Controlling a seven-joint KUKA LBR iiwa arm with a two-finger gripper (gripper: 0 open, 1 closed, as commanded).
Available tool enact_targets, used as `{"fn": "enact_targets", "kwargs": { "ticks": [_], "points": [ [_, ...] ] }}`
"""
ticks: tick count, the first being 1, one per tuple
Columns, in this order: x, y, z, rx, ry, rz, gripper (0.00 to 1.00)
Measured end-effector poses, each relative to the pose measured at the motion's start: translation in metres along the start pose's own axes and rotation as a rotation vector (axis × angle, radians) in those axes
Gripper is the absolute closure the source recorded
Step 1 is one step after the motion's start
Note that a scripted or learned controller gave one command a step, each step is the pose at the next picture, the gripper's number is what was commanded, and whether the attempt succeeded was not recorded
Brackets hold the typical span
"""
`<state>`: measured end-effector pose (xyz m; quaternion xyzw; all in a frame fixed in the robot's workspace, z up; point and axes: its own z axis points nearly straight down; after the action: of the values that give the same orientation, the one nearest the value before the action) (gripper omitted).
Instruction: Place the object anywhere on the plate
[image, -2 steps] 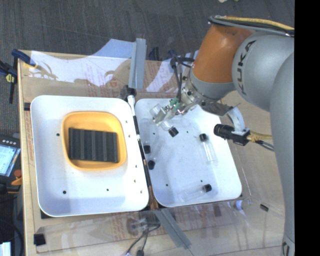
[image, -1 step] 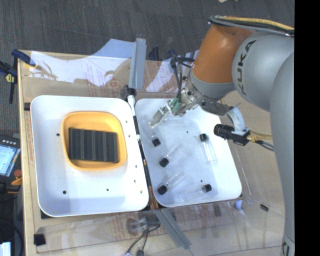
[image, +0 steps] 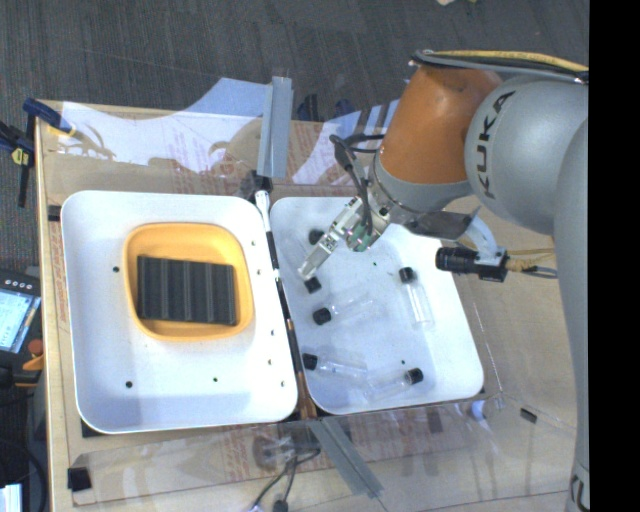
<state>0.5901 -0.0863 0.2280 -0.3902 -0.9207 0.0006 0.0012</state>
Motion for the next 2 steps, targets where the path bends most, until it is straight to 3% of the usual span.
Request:
{"fn": "enact_targets", "kwargs": {
  "ticks": [1, 2],
  "points": [
    [0.014, 0.043, 0.037, 0.001, 0.000, -0.012, 0.00],
    [0.042, 0.085, 0.036, -0.002, -0.003, 0.027, 0.00]
  ]
}}
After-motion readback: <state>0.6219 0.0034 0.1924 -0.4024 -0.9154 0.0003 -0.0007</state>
